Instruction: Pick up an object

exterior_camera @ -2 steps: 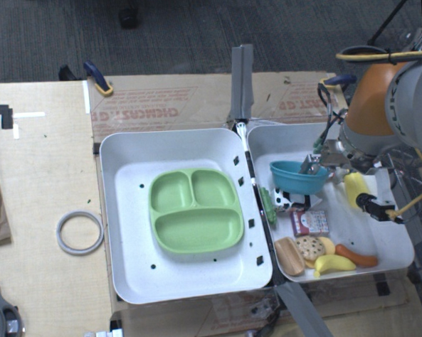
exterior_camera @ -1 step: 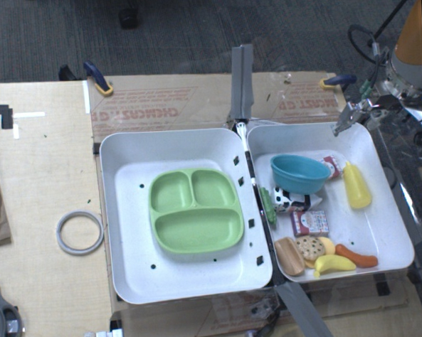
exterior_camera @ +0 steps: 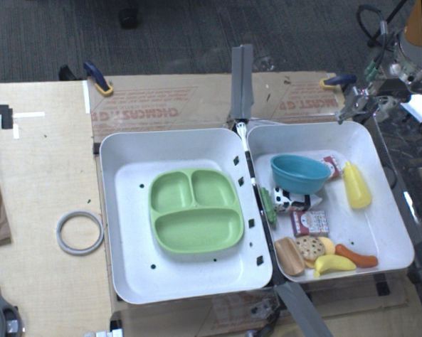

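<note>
Toy food and dishes, the objects to pick from, lie crowded in the right bin [exterior_camera: 385,189], while the left bin [exterior_camera: 120,205] bears a pale green divided plate [exterior_camera: 196,211], smooth plastic with three compartments, lying flat near its middle. Both bins are shallow white trays with rounded corners, touching along a grey metal divider [exterior_camera: 241,84].

Left of the bins, a pale ring [exterior_camera: 80,231] rests on the light wooden bench [exterior_camera: 40,174]; brown cardboard printed with red lettering [exterior_camera: 164,106] lies behind the bins, held by yellow-and-blue clamps [exterior_camera: 100,80].

Going rightward in the right bin: a green toy vegetable [exterior_camera: 269,205] by the divider, a glossy blue bowl [exterior_camera: 300,173] tilted on a black-and-white toy [exterior_camera: 290,198], a red-and-white packet [exterior_camera: 311,224], a tan hot-dog bun [exterior_camera: 288,256], a speckled cookie [exterior_camera: 310,248], a yellow banana [exterior_camera: 334,263], an orange carrot [exterior_camera: 359,257] and a yellow bottle [exterior_camera: 356,185].

Above that bin's far right corner hangs the gripper [exterior_camera: 367,98]; whether it is released or clenched I cannot tell. Dark grey carpet [exterior_camera: 188,23] covers the floor beyond.
</note>
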Motion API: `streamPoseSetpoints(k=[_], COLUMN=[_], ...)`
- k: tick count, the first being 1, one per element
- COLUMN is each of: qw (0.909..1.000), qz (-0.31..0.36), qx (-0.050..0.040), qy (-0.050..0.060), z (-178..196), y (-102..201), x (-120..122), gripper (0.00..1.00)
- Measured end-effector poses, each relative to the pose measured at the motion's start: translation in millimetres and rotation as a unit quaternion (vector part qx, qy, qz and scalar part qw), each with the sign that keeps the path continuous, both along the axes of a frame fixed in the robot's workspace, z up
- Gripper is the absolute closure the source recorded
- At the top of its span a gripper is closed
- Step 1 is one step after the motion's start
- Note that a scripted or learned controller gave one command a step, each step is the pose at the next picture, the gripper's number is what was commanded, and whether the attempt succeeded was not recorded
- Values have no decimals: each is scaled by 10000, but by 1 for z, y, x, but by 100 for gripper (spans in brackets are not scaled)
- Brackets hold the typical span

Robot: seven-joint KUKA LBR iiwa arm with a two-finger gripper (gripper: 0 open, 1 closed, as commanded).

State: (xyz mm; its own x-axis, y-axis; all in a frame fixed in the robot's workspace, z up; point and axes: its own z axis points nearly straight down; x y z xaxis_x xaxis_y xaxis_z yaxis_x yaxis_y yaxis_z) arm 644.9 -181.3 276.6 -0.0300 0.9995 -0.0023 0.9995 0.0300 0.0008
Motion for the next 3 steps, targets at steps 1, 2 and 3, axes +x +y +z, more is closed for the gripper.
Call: streamPoseSetpoints(k=[1,2,3], qw=[9997,9965,10000], qz=[232,833,-11], qx=[8,9,16], qy=[14,9,11], z=[-127,-185,-185], y=[-38,-11,-23], x=[-13,-33,-58], gripper=[0,0,0])
